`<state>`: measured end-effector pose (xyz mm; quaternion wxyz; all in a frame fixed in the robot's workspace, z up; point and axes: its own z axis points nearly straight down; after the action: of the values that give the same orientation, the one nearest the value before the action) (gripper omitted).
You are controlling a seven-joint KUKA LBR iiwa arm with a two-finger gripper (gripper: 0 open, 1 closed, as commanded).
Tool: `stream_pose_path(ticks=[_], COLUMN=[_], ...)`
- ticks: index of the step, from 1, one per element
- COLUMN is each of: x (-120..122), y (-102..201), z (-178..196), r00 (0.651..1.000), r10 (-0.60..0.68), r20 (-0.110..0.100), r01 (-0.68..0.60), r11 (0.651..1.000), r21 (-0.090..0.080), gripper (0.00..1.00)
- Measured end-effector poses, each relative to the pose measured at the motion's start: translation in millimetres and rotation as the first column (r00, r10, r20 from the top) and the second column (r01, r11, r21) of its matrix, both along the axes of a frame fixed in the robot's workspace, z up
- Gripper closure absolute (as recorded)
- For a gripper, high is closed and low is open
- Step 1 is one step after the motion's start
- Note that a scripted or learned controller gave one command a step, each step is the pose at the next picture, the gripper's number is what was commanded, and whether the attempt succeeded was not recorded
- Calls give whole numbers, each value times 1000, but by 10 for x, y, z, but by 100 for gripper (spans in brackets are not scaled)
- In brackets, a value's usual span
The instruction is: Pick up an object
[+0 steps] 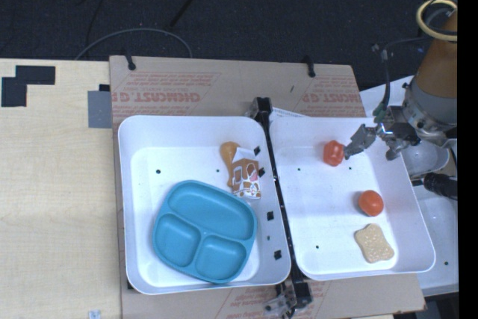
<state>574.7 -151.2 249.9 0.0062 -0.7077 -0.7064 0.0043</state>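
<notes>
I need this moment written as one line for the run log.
arm: over right bin | gripper: beside red object, nothing seen held | right bin also: tomato, bread slice | left bin: blue divided plate

The arm (437, 78) is getting chopped off by the right edge, so most of it is running out of view. The gripper (373, 137) is looking too small and cluttered to read. That printed packet (246, 179) is maybe a snack wrapper, print's too blurry.
</notes>
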Motion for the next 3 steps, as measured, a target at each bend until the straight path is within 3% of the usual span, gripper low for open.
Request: stream_pose_path(ticks=[1, 3], x=[22, 19], y=[0, 40], z=[69, -1213], r00=[1000, 1000], r10=[2, 2], r20=[12, 6], r01=[-2, -2], r11=[1000, 1000], r21=[-2, -1], gripper=[0, 0])
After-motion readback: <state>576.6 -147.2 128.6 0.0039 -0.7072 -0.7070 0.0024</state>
